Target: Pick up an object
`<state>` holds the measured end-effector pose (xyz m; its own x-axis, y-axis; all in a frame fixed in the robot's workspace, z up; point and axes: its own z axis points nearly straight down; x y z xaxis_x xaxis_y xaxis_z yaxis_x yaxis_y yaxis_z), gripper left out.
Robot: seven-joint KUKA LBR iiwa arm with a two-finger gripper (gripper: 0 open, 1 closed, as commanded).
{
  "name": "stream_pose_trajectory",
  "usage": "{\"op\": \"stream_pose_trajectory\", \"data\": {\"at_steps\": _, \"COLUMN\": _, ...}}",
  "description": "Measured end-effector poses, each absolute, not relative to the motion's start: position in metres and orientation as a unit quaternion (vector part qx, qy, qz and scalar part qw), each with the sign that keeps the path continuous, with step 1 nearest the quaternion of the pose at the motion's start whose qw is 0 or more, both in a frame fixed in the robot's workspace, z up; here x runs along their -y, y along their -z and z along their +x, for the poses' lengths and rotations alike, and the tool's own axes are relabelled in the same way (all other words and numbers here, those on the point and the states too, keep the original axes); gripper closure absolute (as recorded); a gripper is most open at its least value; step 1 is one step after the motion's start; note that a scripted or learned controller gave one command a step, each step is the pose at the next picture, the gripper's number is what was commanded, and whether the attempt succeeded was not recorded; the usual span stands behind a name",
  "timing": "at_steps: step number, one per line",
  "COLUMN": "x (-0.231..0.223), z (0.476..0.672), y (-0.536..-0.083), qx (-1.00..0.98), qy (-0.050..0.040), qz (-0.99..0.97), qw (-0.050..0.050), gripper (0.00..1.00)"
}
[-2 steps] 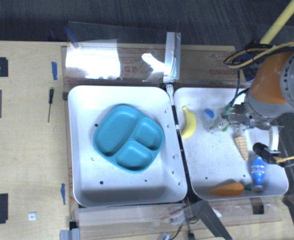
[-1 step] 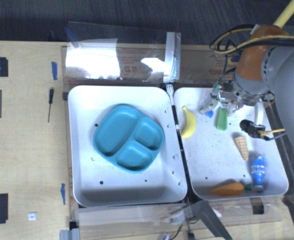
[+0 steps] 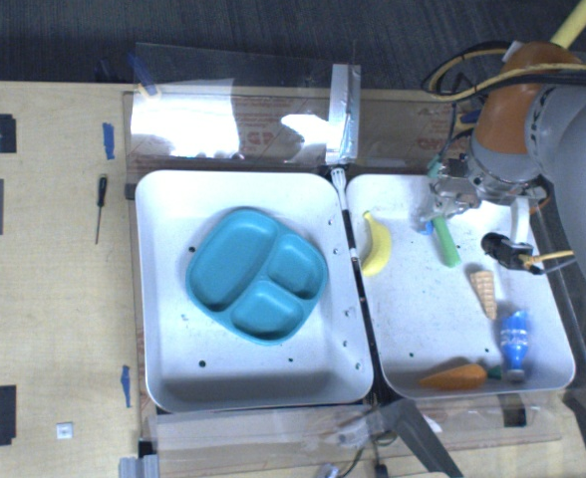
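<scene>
Both bins, the left bin point(image 3: 163, 366) and the right bin point(image 3: 413, 347), were plain white, dotted with a few small dark holes, and the left one carried a turquoise-blue divided tray point(image 3: 258, 273). In the right bin lay a yellow banana point(image 3: 377, 246), a green stick-shaped piece point(image 3: 445, 242), a tan cone with a criss-cross waffle pattern point(image 3: 485, 291), an orange carrot point(image 3: 453, 375) and a blue bottle point(image 3: 514, 342) with what looked like a paler, whitish cap end, though glare blurred it. The bench point(image 3: 44, 307) was pale wood marked with black corner brackets and short blue tape strips, and the arm point(image 3: 562, 137) was grey with an orange band.
</scene>
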<state>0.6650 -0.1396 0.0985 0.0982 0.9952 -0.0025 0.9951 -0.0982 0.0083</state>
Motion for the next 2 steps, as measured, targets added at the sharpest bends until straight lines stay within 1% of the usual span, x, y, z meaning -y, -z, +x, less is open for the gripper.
{"op": "stream_pose_trajectory", "data": {"at_steps": 1, "x": 0.0482, "z": 0.6419, "y": -0.1859, "qx": -0.572, "qy": -0.0016, "qz": 0.82, "qw": 0.001, "gripper": 1.0}}
{"op": "stream_pose_trajectory", "data": {"at_steps": 2, "x": 0.0487, "z": 0.6422, "y": -0.1944, "qx": -0.573, "qy": -0.0009, "qz": 0.82, "qw": 0.001, "gripper": 1.0}}
